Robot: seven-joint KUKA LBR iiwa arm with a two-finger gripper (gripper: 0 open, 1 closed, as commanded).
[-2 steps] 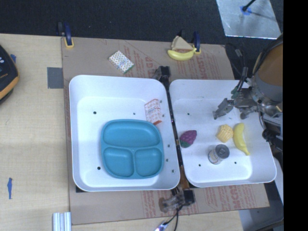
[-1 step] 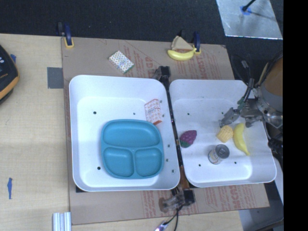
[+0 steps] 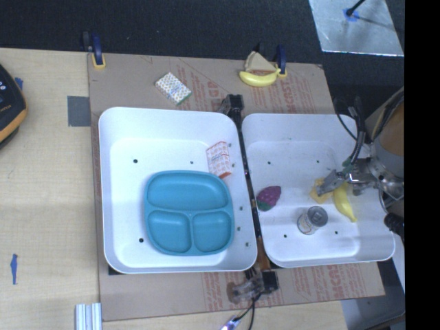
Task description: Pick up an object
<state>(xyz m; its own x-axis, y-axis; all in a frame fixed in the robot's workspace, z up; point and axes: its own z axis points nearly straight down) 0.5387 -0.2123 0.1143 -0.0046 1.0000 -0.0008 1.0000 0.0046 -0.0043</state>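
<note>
The right bin (image 3: 289,253) holds a yellow banana-shaped object (image 3: 345,203), a purple object (image 3: 269,196) and a small metal can (image 3: 312,220). My gripper (image 3: 337,181) reaches in from the right and hangs low over the upper end of the yellow object, close to it or touching it. Nothing is visibly lifted. The left bin (image 3: 117,136) holds a blue divided plate (image 3: 188,211) and a small red-and-white packet (image 3: 219,159) near its right wall.
On the bench behind the bins lie a yellow banana toy (image 3: 258,77) and a small patterned packet (image 3: 172,86). A black-and-yellow device (image 3: 8,108) sits at the far left edge. Cables hang by the arm's wrist (image 3: 357,133).
</note>
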